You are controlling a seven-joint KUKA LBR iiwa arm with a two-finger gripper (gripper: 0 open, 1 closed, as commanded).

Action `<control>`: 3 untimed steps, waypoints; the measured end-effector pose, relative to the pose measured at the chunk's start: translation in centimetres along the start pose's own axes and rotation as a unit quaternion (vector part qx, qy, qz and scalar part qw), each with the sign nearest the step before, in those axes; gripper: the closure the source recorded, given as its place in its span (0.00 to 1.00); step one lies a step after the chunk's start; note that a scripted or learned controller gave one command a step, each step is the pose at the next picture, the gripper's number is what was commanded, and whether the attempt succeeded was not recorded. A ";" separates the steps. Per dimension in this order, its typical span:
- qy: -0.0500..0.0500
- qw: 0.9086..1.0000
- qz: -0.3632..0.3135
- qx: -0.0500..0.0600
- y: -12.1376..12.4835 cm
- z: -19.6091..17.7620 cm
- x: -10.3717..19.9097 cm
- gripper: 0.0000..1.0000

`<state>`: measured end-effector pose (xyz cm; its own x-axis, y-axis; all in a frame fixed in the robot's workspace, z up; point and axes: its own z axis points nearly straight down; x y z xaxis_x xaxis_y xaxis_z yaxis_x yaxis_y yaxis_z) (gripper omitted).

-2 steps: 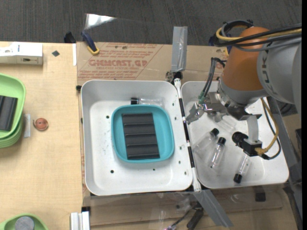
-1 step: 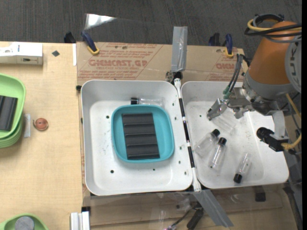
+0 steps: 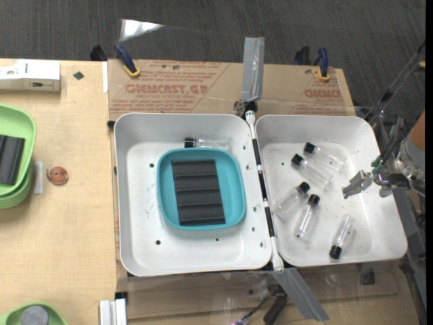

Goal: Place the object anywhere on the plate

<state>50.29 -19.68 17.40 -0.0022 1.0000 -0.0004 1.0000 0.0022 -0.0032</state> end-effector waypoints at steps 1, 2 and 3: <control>-0.001 1.000 0.000 -0.001 -1.3 -8.7 -2.6 0.00; -0.001 0.998 0.058 -0.001 -1.5 -22.4 -2.6 0.00; -0.001 0.998 0.058 0.000 -1.5 -22.3 -2.6 0.00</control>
<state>48.90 -22.23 39.74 0.1145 0.9934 -0.0021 0.9934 -0.1145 -0.0021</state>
